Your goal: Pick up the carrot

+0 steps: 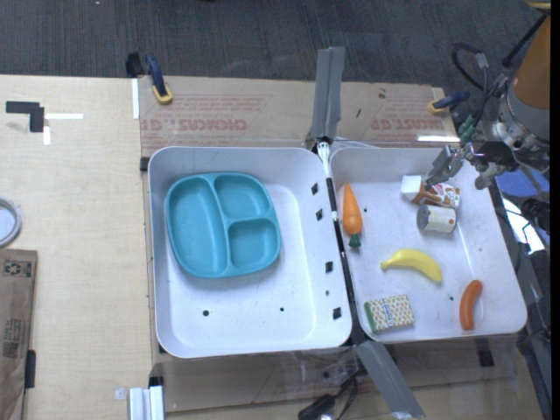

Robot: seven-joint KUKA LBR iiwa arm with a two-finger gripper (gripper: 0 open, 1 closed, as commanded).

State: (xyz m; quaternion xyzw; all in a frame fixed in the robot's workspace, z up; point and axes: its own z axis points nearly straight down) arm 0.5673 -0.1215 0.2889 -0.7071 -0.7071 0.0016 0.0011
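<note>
Meanwhile, gripper [461, 164] with fingers apart, holding nothing, above the right bin [503, 261], well away from carrot [351, 213].

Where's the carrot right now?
The carrot lies in the right bin, against its left wall, up-left of the banana.

left bin [175, 322]: blue three-compartment plate [223, 226] | right bin [499, 322]: banana [413, 264] at centre; sausage [470, 304] near right wall; patterned packet [388, 312] at front; small can [437, 219] on its side; white cube [411, 185] | bench: blue-yellow clamp [156, 77], tape roll [7, 224]
</note>
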